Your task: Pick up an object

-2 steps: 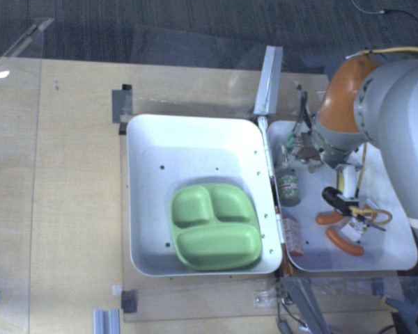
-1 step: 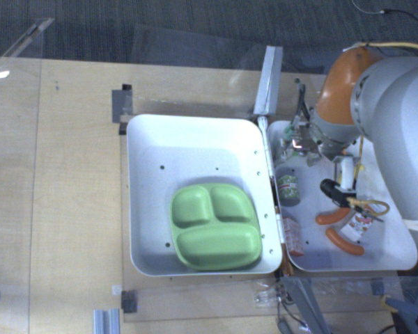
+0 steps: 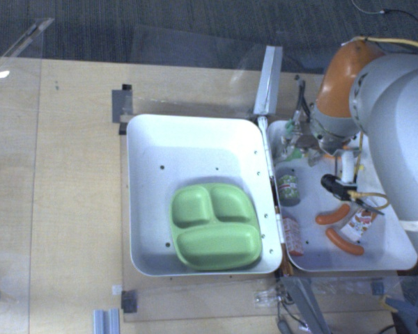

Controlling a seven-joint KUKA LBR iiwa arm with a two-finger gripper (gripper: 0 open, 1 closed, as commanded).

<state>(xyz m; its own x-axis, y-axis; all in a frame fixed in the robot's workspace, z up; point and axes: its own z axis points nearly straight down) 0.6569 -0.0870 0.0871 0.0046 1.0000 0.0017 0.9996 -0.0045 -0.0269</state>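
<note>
Left bin [image 3: 146, 186]: green divided tray [image 3: 214, 225] lies near its front.
Right bin [image 3: 390, 256]: two sausages [image 3: 338, 229], small can [image 3: 288, 186], packets.
Gripper [image 3: 301, 143]: low over far corner; grip state cannot be told.
Risk: clutter there may spoil a clean grasp.

Matt green plastic tray [image 3: 216, 226]

left bin [image 3: 146, 186]: white
divided tray [image 3: 214, 225]: light green
right bin [image 3: 397, 252]: white
two sausages [image 3: 338, 228] below the gripper [image 3: 296, 145]: orange-red
can [image 3: 288, 186] just below the gripper: green label
arm [image 3: 390, 117]: grey, orange band
bench [image 3: 56, 186]: pale wood
</note>
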